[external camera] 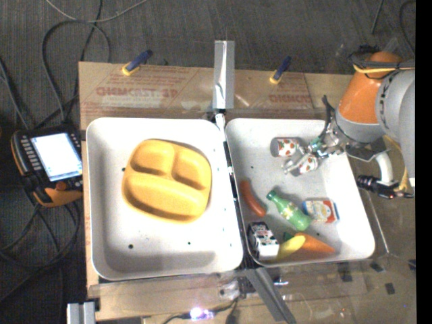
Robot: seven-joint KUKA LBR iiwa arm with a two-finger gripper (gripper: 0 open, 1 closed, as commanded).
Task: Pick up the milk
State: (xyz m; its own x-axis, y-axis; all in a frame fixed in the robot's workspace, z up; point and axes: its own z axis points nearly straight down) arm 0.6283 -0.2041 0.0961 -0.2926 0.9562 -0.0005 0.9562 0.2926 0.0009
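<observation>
Milk, a small white carton with black patches (262,239), lying at the near edge of the right shallow white plastic bin (351,181), close to its left wall. Pressed on its right against a yellow banana-shaped piece (291,246), with an orange toy carrot (317,246) beyond that. Just below the lower end of a reddish-orange sausage (253,199).

Grey two-finger pincer (318,147) over the far right part of the same bin, well apart from the carton and diagonally across from it. Released or clenched: cannot tell. Just beside two white red-spotted packs, one to its left (287,146), one below it (305,165); nothing visibly held.

Between pincer and carton, a green plastic bottle (287,209) and a small white pack with red and blue label (321,210). In the left white bin (108,248), a yellow compartment tray (167,179).
</observation>
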